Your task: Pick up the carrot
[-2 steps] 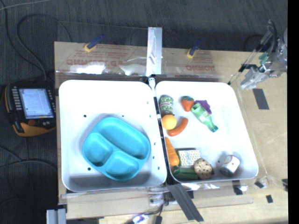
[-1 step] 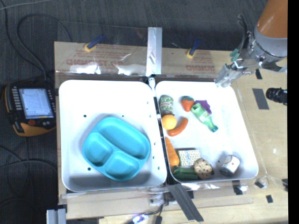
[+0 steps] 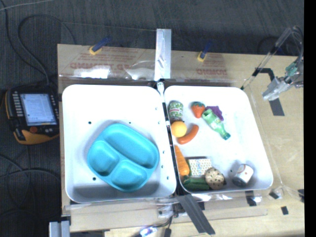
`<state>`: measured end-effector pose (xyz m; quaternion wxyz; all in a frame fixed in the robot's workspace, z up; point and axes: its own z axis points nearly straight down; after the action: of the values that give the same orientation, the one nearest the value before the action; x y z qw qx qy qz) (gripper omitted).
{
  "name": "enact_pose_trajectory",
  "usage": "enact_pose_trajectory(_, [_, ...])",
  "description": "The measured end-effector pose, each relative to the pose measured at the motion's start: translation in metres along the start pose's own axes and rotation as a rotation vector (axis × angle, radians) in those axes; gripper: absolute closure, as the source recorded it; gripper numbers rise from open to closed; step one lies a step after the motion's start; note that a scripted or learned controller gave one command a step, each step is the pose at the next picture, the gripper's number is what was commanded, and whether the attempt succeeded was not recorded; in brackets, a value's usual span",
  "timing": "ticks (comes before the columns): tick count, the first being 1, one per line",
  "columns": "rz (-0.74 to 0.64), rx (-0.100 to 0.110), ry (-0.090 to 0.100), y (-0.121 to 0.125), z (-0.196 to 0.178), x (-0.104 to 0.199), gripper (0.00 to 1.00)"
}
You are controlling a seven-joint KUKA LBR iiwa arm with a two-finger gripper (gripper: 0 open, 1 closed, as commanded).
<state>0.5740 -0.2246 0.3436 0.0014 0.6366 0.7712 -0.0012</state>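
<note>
The carrot (image 3: 181,162) is a tapered orange piece lying along the left wall of the right bin (image 3: 247,132), pointing up and down the view. A printed box (image 3: 199,166) touches its right side and a green vegetable (image 3: 196,183) lies at its lower end. Just above it sit a yellow-orange round fruit (image 3: 178,128) and an orange-red sausage-shaped piece (image 3: 189,134).
Also in the right bin are a can (image 3: 176,110), a red strawberry-like piece (image 3: 198,109), a green bottle (image 3: 217,123) by a purple item (image 3: 215,111), a brown speckled ball (image 3: 214,177) and a white-grey cup (image 3: 243,174). A blue divided plate (image 3: 123,155) lies in the left bin (image 3: 79,112).
</note>
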Motion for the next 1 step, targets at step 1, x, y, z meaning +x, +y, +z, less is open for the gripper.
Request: enact_pose_trajectory(1, [0.144, 0.002, 0.004, 0.0003, 0.0337, 0.0671, 1.0])
